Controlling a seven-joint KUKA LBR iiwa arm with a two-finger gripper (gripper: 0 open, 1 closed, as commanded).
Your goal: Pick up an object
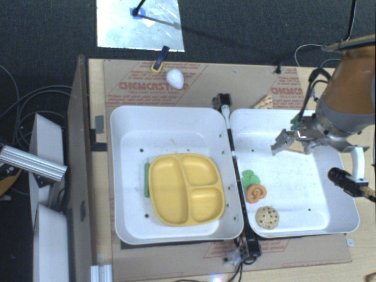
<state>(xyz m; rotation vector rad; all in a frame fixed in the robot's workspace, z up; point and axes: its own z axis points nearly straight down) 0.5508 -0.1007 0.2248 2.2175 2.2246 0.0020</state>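
This was a robotics lab. Two white bins [176, 119] sat on a cardboard-covered bench [141, 82], ringed by dark carpet [47, 22]. Loose cables [29, 107] trailed at nine o'clock, a foil-like sheet [138, 16] lay at twelve, and the grey-and-orange arm [351, 87] stood at three.

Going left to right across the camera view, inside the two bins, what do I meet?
Green strip → yellow divided tray → green toy → cookie → tool.
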